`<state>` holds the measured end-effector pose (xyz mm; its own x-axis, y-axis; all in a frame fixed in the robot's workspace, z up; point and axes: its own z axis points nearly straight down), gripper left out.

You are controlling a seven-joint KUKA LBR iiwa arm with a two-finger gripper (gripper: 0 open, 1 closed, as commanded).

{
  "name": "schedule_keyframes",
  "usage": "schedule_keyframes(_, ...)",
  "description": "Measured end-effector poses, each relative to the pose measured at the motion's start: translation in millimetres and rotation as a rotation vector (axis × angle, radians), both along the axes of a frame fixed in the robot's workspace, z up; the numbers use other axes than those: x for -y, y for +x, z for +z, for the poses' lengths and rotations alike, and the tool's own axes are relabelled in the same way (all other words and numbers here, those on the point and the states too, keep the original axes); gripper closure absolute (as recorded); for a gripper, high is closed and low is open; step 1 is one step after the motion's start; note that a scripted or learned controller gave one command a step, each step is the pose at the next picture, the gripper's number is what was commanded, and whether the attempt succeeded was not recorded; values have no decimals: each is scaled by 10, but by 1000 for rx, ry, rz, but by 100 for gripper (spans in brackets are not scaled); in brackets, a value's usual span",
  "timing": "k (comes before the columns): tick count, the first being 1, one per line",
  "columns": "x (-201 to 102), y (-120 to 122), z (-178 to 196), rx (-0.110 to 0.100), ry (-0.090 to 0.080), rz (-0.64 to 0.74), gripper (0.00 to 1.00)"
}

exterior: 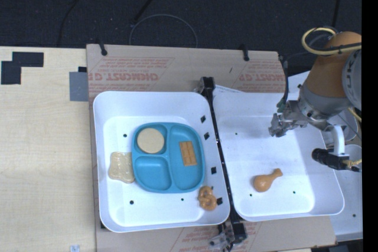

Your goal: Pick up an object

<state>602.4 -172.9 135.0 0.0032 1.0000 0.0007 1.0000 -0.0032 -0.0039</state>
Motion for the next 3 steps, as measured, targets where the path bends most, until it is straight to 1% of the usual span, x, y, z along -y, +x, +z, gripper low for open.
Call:
schedule_keyframes(1,64,70,466,6,-1,3,100)
schedule_keyframes(2,163,91,996,6,-2,2,100)
schedule_keyframes(3,170,96,1306,6,-1,4,100)
